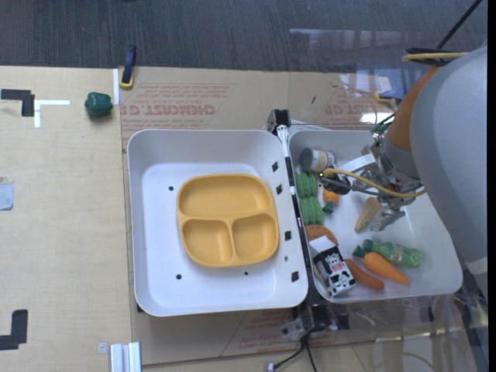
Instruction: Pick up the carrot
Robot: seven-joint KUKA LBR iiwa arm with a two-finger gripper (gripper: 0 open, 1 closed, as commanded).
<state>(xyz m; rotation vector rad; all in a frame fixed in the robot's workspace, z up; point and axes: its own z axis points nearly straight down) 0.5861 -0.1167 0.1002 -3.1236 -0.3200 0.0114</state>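
Note:
The carrot lies near the front of the right bin. It is orange with a green leafy top pointing left. My gripper hangs over the middle of that bin, behind the carrot and apart from it, under the grey arm with its orange band. A beige piece sits right at the gripper's tip. The carrot lies free in the bin.
A green bottle lies just behind the carrot, and a reddish sausage and a black-and-white carton lie to its left. A can and green pieces line the left wall. The left bin holds a yellow divided plate.

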